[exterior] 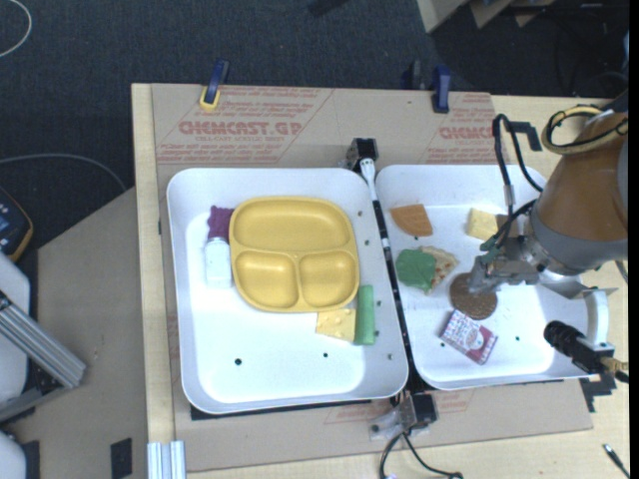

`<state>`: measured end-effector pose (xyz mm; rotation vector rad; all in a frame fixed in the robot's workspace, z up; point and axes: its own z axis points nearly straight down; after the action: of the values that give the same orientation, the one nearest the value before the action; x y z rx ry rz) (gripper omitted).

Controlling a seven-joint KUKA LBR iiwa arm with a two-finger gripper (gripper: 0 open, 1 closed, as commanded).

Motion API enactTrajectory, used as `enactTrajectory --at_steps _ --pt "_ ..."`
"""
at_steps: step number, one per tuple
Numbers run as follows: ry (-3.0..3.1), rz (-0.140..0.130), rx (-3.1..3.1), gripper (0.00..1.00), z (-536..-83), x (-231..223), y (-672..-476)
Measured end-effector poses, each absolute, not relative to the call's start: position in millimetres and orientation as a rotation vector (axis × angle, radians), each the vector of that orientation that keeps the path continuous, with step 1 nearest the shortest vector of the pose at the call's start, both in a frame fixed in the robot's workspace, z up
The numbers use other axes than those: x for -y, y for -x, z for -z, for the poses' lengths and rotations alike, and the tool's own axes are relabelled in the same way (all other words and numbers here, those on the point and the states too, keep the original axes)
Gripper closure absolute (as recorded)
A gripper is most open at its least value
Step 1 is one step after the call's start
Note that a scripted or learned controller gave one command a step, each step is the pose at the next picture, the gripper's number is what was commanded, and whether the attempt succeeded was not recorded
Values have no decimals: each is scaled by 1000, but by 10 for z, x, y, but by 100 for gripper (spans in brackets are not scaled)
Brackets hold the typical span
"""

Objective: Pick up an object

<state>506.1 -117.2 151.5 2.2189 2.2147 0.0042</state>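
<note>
Nearest the lens, a red-patterned packet lies flat in the right bin. Just beyond, the gripper hangs low over a brown disc, probably its target; whether it is spread or pinching anything, I cannot tell. Farther left, green foliage; beyond, an orange slab, untouched.

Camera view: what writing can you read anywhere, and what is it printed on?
"CHEMCAST GP": red print on the brown board behind the left bin.
Red print on the board behind the right bin: cut off, unreadable.
Red packet in the right bin: print too small to read.
</note>
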Motion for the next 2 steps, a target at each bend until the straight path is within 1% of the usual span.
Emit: enactTrajectory --at_steps 1,2 --pt "-2215 -5 -2218 100 -2096 1189 -5166" --pt "-2217 -4 -2219 100 -2260 1190 -5176"
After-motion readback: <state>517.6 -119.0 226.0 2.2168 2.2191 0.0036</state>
